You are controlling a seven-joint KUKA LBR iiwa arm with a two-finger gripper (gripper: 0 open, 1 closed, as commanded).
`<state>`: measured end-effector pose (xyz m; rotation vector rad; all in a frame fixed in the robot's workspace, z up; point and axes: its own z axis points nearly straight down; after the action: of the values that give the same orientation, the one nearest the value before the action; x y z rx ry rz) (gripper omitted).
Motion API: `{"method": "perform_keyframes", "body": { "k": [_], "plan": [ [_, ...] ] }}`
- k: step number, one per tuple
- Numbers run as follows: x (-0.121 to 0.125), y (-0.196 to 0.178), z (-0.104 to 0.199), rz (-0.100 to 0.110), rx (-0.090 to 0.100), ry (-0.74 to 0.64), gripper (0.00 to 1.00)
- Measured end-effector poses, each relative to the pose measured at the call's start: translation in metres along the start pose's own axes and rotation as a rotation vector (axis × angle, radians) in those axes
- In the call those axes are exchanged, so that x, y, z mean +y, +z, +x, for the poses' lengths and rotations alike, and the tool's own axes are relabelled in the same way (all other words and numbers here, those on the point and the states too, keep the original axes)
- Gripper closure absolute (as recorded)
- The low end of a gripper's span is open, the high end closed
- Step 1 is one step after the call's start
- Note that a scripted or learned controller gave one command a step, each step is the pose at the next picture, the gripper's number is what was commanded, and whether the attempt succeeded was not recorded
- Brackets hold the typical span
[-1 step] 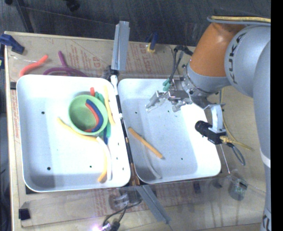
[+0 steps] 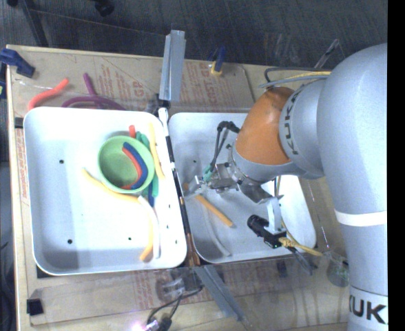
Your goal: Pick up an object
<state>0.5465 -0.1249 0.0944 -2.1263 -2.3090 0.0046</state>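
My gripper (image 2: 204, 180) hangs low over the left part of the right bin (image 2: 197, 131), close to the wall between the two bins. An orange stick (image 2: 215, 211) lies on that bin's floor just in front of the gripper and apart from it. The arm's orange band and grey wrist cover the middle of the right bin. In the left bin (image 2: 38, 185) sits a green bowl (image 2: 123, 165) with red and blue curved pieces inside it. Yellow strips (image 2: 149, 232) lie around the bowl.
A metal bar (image 2: 172, 64) stands at the back between the bins. Pink and orange hoses (image 2: 85, 102) lie on the bench behind the left bin. Blue clamps (image 2: 15, 59) sit at the bench's back edge. A black fitting (image 2: 263, 228) with a yellow cable hangs off the arm.
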Motion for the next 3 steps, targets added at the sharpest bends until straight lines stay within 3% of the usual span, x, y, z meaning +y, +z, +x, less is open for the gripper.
{"method": "perform_keyframes", "body": {
  "k": [1,2,3],
  "plan": [
    [-0.067,0.003,-0.014,-0.001,0.001,-0.039,0.0],
    [-0.013,0.002,0.008,-0.006,-0.006,0.029,0.0],
    [-0.014,-0.007,0.008,0.0,-0.004,0.023,1.0]
  ]
}}
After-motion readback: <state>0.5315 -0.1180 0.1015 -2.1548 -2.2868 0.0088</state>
